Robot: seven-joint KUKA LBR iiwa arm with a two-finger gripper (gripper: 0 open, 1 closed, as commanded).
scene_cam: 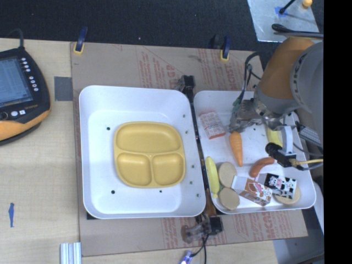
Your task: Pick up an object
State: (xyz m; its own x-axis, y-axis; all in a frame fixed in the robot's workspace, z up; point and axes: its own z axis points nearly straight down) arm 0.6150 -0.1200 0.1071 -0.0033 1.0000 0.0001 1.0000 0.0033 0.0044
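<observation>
My gripper (240, 124) hangs over the right bin (220, 100), just above the thick end of an orange carrot (236, 148) that lies pointing toward the front. A small pink-and-white packet (211, 124) lies to the gripper's left. Further forward are a yellow-green banana (212, 175), two tan round biscuits (226, 174) (229, 198), a red sausage (260, 166), a brown-and-white wrapped bar (256, 192) and a black-and-white cow-patterned piece (283, 185) on a tan disc. Nothing shows between the fingers.
The left bin (93, 147) holds a yellow divided plate (149, 153). A teach pendant (19, 92) lies on the bench at far left. The grey arm with its orange band (286, 65) reaches in over the right bin's back right corner.
</observation>
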